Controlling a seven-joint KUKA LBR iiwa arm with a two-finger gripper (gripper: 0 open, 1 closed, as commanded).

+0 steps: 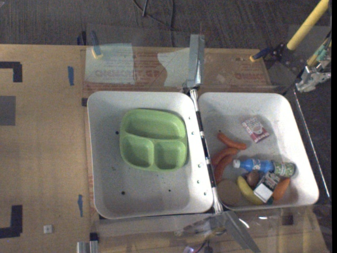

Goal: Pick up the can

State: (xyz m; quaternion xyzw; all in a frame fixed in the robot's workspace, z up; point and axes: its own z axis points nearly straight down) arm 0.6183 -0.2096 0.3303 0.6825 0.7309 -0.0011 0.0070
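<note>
Two white bins lie side by side, and the gripper (315,77) hangs outside both of them, past the far right corner of the right bin (295,120), well apart from everything inside. A yellow bar (310,17) slants up and away above it. Whether the gripper is open or closed cannot be told, as it is small and blurred here.

Down and to the left of the gripper, the right bin holds a heap at its near edge: a blue-capped bottle (263,166) lying on its side, a banana (246,190), a black-and-white box (267,186), orange sausage-like pieces (227,153) and a round tan thing (229,192). A pink packet (255,128) lies alone, nearest the gripper.

The can cannot be picked out with certainty – it may be that round tan thing in the heap.

Farther left, the left bin (105,141) holds a green divided plate (154,139).
</note>
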